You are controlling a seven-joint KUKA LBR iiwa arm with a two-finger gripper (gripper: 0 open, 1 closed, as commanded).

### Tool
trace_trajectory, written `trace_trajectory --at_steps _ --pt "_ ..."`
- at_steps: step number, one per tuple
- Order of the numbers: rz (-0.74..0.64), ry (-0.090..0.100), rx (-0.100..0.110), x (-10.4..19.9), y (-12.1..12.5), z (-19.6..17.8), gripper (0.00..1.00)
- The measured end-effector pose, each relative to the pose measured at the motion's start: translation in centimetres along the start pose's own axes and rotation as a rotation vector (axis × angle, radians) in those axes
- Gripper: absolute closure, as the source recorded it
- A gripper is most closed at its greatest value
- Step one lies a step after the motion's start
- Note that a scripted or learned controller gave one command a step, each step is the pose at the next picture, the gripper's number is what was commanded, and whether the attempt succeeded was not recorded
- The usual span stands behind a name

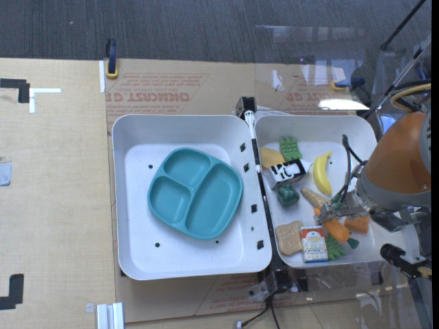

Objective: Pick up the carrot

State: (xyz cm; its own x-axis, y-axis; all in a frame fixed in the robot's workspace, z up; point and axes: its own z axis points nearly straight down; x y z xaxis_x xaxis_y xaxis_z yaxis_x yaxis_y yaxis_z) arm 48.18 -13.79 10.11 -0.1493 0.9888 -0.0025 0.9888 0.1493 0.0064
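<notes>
The carrot is a small orange piece with a green leafy end, lying in the front part of the right bin. My gripper hangs low over the bin, its tip right at the carrot's upper end, among crowded items. The grey arm with its orange band comes in from the right and hides the bin's right side.
Around the carrot lie a banana, a toast slice, a red-and-white carton, another orange piece, a green block, a dark green item and a black-and-white box. The left bin holds a teal divided plate.
</notes>
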Motion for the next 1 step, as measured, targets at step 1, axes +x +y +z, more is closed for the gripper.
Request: trace_trajectory --at_steps 1 --pt "0.374 0.000 0.007 5.91 2.30 -9.70 1.00"
